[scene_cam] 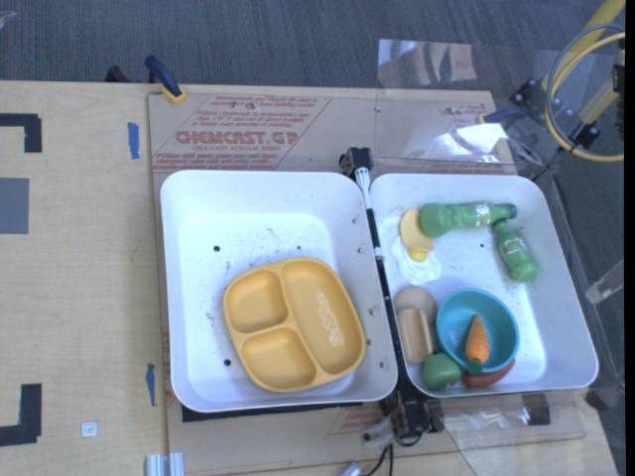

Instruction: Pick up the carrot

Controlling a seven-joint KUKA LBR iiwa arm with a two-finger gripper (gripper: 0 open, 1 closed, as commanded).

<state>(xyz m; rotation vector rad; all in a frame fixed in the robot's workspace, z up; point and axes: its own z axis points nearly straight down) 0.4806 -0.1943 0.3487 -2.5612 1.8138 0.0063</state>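
The carrot (477,339) is a short orange cone lying inside a blue bowl (452,321) near the front of the right bin (556,266). Its narrow tip points toward the back of the bin. Nothing touches it from above.
A yellow three-part plate (292,321) lies in the left bin (248,211). The right bin also holds two green bottles (464,216) (516,256), a fried egg (415,238), a tan bread piece (414,323), and a green fruit (441,370). Yellow cables (585,58) hang at the upper right.
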